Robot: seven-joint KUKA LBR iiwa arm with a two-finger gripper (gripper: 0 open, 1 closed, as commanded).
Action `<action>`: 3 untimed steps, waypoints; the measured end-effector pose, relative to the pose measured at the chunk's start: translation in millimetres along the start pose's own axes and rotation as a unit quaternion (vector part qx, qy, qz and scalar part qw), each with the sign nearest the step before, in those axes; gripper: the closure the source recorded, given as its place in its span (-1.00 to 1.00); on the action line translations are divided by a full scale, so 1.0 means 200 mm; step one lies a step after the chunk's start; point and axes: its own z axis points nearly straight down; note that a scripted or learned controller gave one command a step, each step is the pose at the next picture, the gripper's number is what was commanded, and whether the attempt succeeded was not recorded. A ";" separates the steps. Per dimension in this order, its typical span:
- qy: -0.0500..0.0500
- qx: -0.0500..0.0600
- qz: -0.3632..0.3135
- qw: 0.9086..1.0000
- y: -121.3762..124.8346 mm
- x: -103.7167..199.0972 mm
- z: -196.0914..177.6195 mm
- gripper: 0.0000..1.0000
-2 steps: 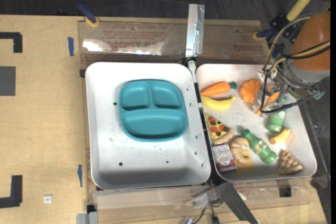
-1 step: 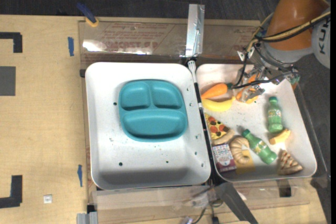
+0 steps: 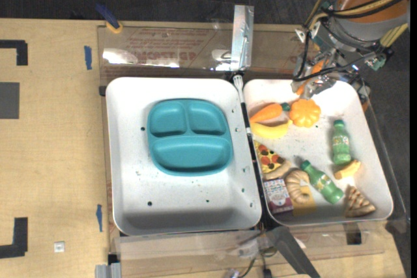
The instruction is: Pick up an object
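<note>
Here the likeliest target is judged to be the small orange pumpkin (image 3: 305, 112), which is seen near the far edge of the right bin (image 3: 380, 169), rounded, with no long axis to be matched. Just to its left a carrot (image 3: 268, 113) is laid over a yellow banana (image 3: 269, 129), the carrot's leafy end almost touching the pumpkin. The claw (image 3: 315, 78) is found just beyond the pumpkin, toward the bin's far rim, so only a short drop toward the camera side would be called for. Whether the claw is apart or together cannot be told; nothing is seen held in it. A teal divided plate (image 3: 189, 136) is carried by the left bin (image 3: 124, 159), well apart.
</note>
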 end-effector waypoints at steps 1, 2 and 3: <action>0.003 -0.003 0.024 1.000 -0.13 0.12 0.03 1.00; -0.002 0.001 0.024 1.000 -0.13 0.10 -0.04 1.00; -0.008 0.004 0.025 1.000 -0.13 0.08 -0.10 1.00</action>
